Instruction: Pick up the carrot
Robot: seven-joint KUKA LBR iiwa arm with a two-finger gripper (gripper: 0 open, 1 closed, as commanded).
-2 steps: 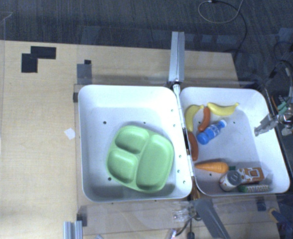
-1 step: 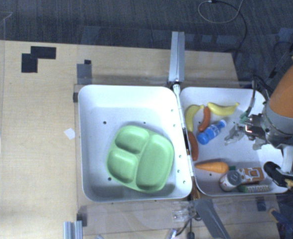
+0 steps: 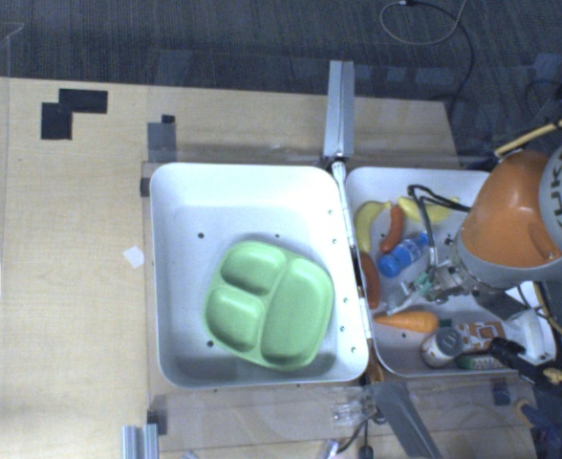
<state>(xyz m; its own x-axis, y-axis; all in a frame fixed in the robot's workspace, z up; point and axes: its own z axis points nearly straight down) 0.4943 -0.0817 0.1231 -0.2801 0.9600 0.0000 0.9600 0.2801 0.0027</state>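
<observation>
Lying near the front of the right bin point(image 3: 396, 363), the carrot point(image 3: 407, 321) rests flat on the white floor, pointed end toward the divider between the two bins, with nothing around it that lifts it. Just beside it toward the right sits a small jar or can point(image 3: 443, 344), and beyond that a flat packet point(image 3: 482, 335) (its label too small to read). So the pick itself is not done, judging by how the carrot lies.

Slightly farther back, the gripper point(image 3: 432, 283) hangs low inside the same bin, just above and behind the carrot, near it but apparently not touching. Whether its claw is spread or closed I cannot tell; clutter and the wrist hide it. What remains, as I read it, is to settle over the carrot, close on it and lift.

Behind the gripper lie a blue bottle point(image 3: 401, 254), a reddish sausage-like piece point(image 3: 392, 226) and a yellow banana point(image 3: 369, 220).

In the left bin point(image 3: 181, 199), well apart, sits a green divided tray point(image 3: 270, 304), not part of this job.
</observation>
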